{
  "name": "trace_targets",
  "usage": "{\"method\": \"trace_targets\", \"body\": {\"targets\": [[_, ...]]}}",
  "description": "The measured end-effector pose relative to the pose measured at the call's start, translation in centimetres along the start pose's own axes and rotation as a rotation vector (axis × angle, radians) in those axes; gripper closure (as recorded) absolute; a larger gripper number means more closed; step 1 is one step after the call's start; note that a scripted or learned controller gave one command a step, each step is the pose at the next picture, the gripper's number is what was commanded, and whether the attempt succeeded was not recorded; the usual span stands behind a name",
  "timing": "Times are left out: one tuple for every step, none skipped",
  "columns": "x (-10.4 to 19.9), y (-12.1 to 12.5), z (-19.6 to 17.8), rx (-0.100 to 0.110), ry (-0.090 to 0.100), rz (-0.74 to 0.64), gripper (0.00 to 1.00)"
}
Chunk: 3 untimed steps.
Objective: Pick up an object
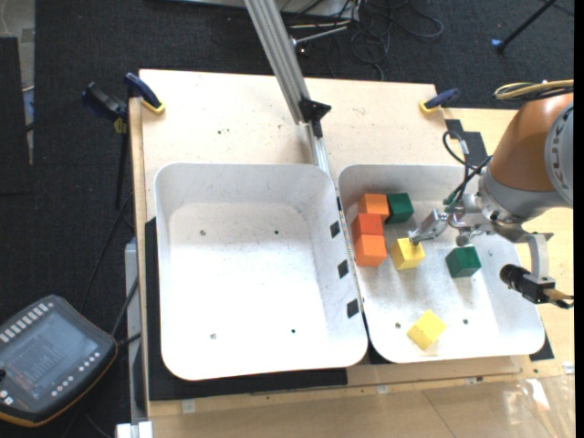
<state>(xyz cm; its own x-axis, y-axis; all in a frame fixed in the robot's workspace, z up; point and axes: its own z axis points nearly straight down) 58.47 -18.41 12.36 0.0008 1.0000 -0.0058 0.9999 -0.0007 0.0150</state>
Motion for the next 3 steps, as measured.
{"method": "trace_targets", "body": {"targets": [[0.0, 0.3, 0.5, -0.005, 0.000, -0.001, 0.00], [0.1, 0.5, -0.3, -0.008, 0.002, -0.001, 1.00], [-0.1, 1.6, -5.2, 0.009, 0.004, -0.003, 1.00]]}}
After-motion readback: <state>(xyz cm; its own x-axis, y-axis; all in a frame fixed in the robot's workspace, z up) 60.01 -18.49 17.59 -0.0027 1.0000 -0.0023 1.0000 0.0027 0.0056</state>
